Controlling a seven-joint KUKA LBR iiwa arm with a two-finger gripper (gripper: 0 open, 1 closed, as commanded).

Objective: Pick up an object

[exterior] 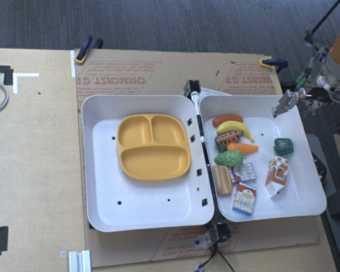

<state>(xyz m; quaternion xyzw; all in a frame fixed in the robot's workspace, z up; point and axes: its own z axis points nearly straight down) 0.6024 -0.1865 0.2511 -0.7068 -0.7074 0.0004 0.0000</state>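
We're looking at our pincer (283, 103) hanging over the upper right rim of the right white plastic bin (311, 200). It isn't grasping anything, but we honestly can't tell if it's released or clenched. All the pickable toy food sits in that bin, mostly bunched along its left wall: yellow plastic banana (236, 127), orange carrot (242, 148), green broccoli (229, 158), small printed cartons (245, 199). The left bin just carries a yellow divided plastic tray (153, 147). Cardboard (119, 73) on the tabletop has red print, upside down, so we can't read it for sure.
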